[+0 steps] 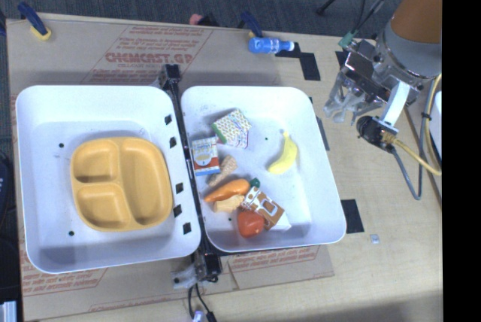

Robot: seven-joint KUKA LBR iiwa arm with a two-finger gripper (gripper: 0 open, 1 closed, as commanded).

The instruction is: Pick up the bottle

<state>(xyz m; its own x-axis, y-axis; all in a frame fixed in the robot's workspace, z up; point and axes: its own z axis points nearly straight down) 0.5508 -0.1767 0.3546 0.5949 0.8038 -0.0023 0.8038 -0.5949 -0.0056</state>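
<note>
The task is at its start: the bottle has not been lifted, and the whole approach, grasp and raise remain to be done. The bottle is a small blue one lying on its side on the brown cardboard sheet behind the two bins, just beyond the far rim of the right bin and next to a blue clamp at the bench's far edge. Its paler cap end appears to point toward the right. The gripper hangs off the right bin's far right corner, over the bare bench, with the grey wrist and orange band above it. Nothing is seen between its fingers; whether they are spread or closed cannot be judged from this view. The bottle lies to the left of the gripper and somewhat farther back, apart from it, with a strip of black tape between the two. The right bin holds a banana, a patterned carton, a small juice box, a carrot, a tomato and a snack packet; none of these is the target. The left bin holds a yellow divided plate. The next move, as judged here, calls for travel leftward and back, then a descent over the bottle's body.
</note>
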